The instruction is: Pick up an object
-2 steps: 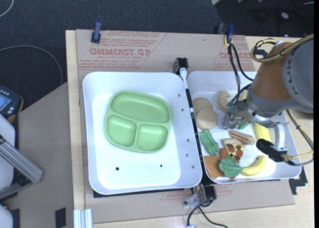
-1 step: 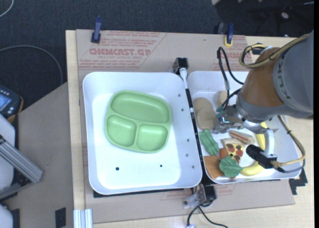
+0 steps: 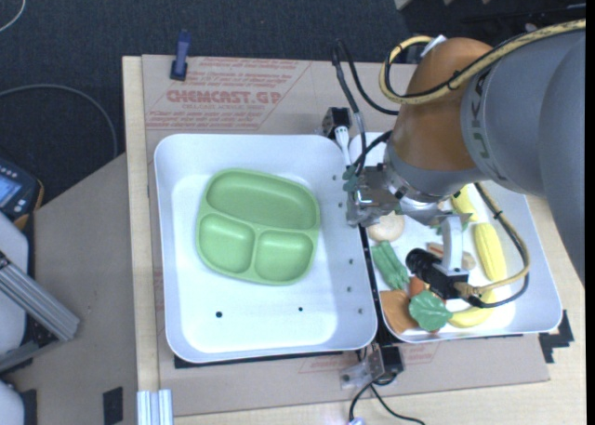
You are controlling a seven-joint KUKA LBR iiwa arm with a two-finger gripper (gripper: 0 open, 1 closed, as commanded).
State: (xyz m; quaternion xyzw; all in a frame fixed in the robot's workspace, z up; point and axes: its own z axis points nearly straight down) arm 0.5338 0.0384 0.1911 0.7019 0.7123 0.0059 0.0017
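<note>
Over the inner edge of the shallow white bin on the view's right [image 3: 537, 274], the grey arm's two-finger gripper [image 3: 370, 202] hangs close to the divide between the bins; whether it is apart or together cannot be told, its tip being hidden under the wrist; a pale cream rounded piece [image 3: 387, 226] lies just beside it; near that lie a long green plastic pod [image 3: 391, 267], a yellow corn cob [image 3: 489, 251], a yellow banana [image 3: 469, 317] and a green leaf-shaped toy [image 3: 429, 311] touching an orange slab [image 3: 398, 307]; the shallow white bin on the view's left [image 3: 181, 181] holds a light green three-compartment plastic plate [image 3: 257, 225].
</note>
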